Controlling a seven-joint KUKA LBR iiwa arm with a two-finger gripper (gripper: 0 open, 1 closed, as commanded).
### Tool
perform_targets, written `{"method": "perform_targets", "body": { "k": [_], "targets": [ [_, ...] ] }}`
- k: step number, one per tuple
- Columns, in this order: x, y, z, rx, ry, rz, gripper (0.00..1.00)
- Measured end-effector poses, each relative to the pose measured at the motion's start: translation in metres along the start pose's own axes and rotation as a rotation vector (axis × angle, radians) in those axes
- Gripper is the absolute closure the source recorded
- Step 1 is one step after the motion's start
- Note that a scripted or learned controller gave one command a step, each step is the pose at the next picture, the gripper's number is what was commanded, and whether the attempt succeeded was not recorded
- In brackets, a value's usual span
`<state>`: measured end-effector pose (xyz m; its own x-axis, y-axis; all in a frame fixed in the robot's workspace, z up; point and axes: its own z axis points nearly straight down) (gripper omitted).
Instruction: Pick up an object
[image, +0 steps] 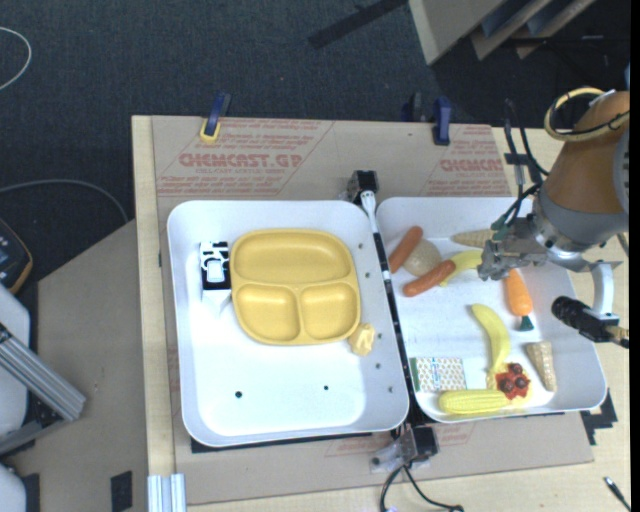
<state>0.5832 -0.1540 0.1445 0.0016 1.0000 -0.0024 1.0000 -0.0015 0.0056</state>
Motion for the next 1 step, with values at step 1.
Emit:
{"method": "perform_targets", "body": {
  "k": [1],
  "targets": [
    [-0.0049, 0.0019, -0.0439, 0.0, 0.0, -0.001, 1.0]
  ]
}}
